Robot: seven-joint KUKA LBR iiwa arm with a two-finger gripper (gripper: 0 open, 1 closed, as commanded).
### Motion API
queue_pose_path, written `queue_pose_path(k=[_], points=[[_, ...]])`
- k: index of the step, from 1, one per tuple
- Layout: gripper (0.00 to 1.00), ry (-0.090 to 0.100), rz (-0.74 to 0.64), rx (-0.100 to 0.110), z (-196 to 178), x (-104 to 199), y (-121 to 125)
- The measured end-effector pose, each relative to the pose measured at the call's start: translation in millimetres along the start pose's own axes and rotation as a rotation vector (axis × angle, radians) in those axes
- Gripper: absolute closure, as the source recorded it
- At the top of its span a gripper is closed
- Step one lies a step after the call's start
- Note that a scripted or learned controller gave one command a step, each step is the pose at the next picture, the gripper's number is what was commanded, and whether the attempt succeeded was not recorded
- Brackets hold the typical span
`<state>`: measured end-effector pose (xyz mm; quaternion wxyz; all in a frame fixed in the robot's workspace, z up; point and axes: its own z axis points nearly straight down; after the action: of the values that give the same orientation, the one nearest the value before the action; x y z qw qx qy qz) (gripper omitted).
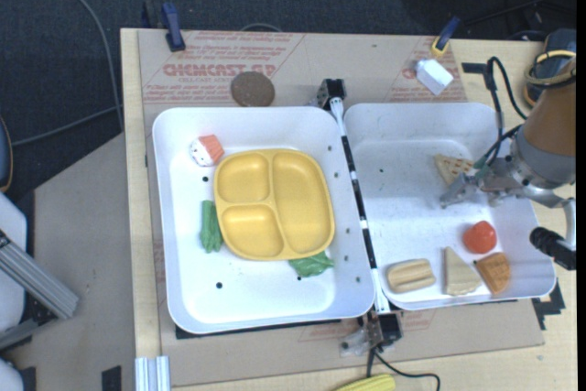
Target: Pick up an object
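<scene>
Fingers (455, 193) sit low in the right bin (403, 142); their spread cannot be made out; tan wedge (450, 168) just beside

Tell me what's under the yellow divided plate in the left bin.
A green leafy piece pokes out from beneath the yellow plate at its near edge, and another green piece lies along its left side. Whatever else sits beneath is covered.

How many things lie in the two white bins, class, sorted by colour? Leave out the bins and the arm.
Yellow: 1, the divided plate
Green: 2, a piece left of the plate and a piece at its lower edge
Orange and white: 1, the small piece
Red: 1, the tomato
Tan or brown: 4, the wedge by the gripper, roll, pale wedge, brown piece
Total: 9
</scene>
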<state>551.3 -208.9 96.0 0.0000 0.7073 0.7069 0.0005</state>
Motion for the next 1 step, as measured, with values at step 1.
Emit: queue_pose_path(k=[1], points=[[0.00,0.000,0.000,0.002,11.7,-3.9,-43.2]])
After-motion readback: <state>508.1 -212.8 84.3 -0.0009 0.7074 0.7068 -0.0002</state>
